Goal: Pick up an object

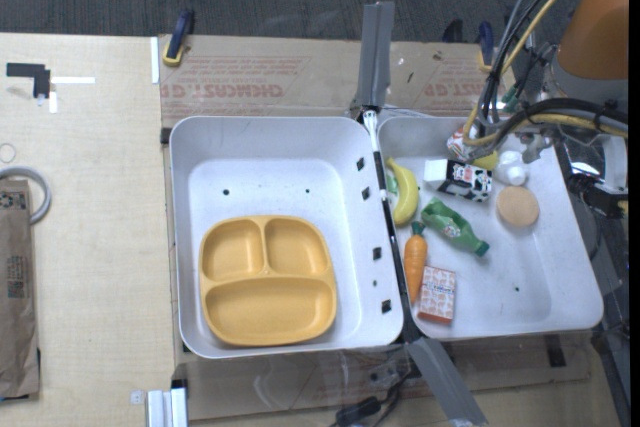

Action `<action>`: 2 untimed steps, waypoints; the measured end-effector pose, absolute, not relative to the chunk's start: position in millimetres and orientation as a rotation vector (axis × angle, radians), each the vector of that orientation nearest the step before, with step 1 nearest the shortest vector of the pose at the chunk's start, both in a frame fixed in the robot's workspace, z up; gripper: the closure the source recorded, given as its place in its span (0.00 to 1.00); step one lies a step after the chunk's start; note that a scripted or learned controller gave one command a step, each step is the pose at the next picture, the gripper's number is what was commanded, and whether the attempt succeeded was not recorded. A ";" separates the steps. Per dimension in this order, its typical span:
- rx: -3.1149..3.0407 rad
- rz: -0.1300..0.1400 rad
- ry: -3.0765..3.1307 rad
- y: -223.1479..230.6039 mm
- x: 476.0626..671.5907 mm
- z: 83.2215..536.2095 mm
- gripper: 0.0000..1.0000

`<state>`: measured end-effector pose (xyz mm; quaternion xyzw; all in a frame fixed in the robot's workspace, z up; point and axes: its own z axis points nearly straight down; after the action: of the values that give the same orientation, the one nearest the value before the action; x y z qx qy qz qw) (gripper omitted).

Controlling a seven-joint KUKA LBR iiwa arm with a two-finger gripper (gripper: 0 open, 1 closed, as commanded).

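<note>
The right bin (560,300) holds several small objects. A yellow banana (403,190) lies by its left wall, with a green bottle (453,226) to its right and an orange carrot (415,255) below it. A small printed carton (436,295) lies near the front. A round tan disc (518,208) rests toward the right, a white lump (513,171) just above it. A black-and-white patterned box (468,179) sits at the bin's back. My gripper (476,151) hangs right above that box, wrapped in cables, under the orange-banded arm (596,15).
The left bin (200,155) carries a yellow divided plate (267,279). A grey post (375,55) rises where the two bins meet. Blue clamps (180,35) grip the cardboard at the back. A brown bag (17,285) lies on the bench at far left.
</note>
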<state>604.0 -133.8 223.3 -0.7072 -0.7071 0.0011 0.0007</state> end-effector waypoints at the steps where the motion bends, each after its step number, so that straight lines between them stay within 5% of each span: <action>1: -2.072 0.003 -2.360 -101.2 545.1 120.7 0.00; 2: -2.415 0.005 -2.006 -128.5 539.4 90.5 0.00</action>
<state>539.4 -128.5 90.5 -0.7693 -0.6389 0.0016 0.0011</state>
